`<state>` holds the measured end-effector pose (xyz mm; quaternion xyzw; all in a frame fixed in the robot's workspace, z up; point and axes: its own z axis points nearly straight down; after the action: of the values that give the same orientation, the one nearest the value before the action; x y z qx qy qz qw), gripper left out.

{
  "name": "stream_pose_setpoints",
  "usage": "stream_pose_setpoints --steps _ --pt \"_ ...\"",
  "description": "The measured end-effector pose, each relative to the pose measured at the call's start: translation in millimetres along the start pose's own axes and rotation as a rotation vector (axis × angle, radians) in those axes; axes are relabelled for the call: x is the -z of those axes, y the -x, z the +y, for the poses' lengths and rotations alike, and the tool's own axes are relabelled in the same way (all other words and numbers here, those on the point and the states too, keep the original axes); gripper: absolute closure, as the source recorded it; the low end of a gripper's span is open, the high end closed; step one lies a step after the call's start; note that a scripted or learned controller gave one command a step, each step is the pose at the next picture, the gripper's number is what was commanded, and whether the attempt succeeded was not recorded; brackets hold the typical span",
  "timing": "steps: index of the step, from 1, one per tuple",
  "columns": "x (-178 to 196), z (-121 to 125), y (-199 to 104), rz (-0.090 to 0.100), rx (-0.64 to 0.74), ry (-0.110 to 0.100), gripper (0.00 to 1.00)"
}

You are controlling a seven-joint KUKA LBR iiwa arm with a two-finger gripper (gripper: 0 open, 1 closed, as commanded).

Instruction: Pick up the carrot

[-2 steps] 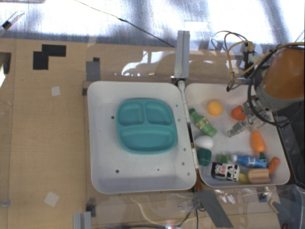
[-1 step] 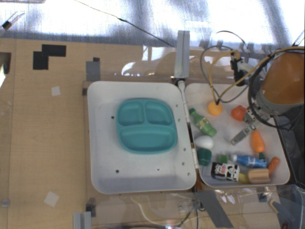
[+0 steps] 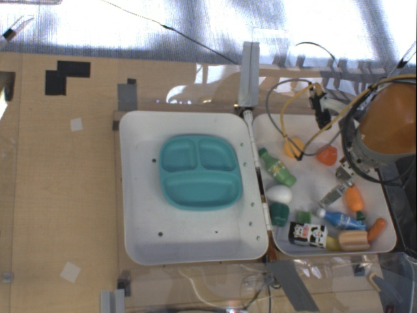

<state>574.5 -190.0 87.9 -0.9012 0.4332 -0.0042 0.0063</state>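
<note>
Arm's orange band (image 3: 391,119) and cables covered the right bin's (image 3: 391,243) upper right corner. Claw (image 3: 340,182) sat low in that bin, fingers slightly apart, gripping nothing, tips just left of the carrot (image 3: 354,199). Carrot lay near the bin's right wall, crowded by a blue bottle (image 3: 343,221) below. Left bin (image 3: 140,175) had just a teal tray (image 3: 201,172), open room around it.
</note>
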Motion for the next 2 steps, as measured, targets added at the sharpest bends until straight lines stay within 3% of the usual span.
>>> stream_pose_setpoints --steps 1,2 --pt "13.4 -2.2 -2.2 0.007 -0.004 -0.004 1.0" --pt "80.7 -54.1 65.9 0.001 0.162 0.006 1.0"
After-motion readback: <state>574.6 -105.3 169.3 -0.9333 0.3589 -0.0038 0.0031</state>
